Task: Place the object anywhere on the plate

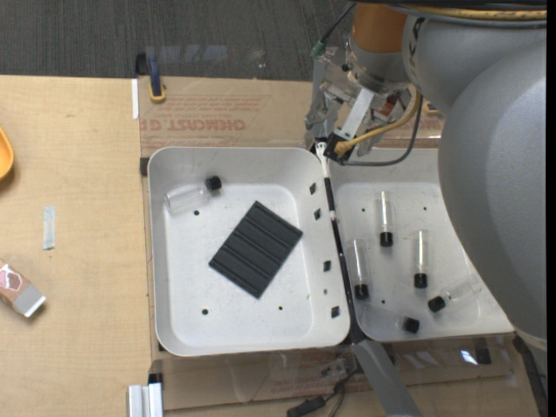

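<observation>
A black ribbed plate (256, 248) lies flat and turned at an angle in the middle of the left bin (165, 259). A clear tube with a black cap (193, 195) rests in that bin's far left corner, apart from the plate. Several more clear tubes with black caps lie in the right bin (486, 320), among them one (383, 219) near its middle and one (359, 270) by the dividing rim. My gripper (328, 142) hangs over the far rim where the two bins meet, with nothing visibly in it.
The arm's big grey body covers the right side of the right bin. On the wooden bench left of the bins lie a small grey strip (49, 228), a pink and white item (19, 290) and an orange thing (3, 156) at the edge.
</observation>
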`<state>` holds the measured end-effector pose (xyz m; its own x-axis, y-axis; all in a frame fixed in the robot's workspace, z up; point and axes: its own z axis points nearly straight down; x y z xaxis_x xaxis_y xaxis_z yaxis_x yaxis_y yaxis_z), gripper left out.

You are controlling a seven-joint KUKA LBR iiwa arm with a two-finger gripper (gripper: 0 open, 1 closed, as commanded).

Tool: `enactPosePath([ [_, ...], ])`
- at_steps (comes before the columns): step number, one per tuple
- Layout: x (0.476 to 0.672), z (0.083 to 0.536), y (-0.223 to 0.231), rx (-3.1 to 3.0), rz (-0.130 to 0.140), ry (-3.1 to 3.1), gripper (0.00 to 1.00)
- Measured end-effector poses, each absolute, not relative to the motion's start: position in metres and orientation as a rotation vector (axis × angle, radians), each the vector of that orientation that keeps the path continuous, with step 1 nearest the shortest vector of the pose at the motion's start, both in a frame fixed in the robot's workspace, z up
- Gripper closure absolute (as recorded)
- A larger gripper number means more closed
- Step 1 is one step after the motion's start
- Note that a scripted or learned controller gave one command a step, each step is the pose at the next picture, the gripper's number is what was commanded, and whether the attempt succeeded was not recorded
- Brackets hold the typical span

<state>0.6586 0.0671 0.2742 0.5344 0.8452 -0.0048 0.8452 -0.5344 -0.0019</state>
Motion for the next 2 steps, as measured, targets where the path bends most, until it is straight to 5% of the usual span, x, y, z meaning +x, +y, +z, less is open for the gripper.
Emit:
enactPosePath([
  [1,0.659,0.266,0.107,1.981,-0.005,2.438,0.00],
  [2,0.637,0.268,0.155,1.241,-0.002,2.886,0.00],
])
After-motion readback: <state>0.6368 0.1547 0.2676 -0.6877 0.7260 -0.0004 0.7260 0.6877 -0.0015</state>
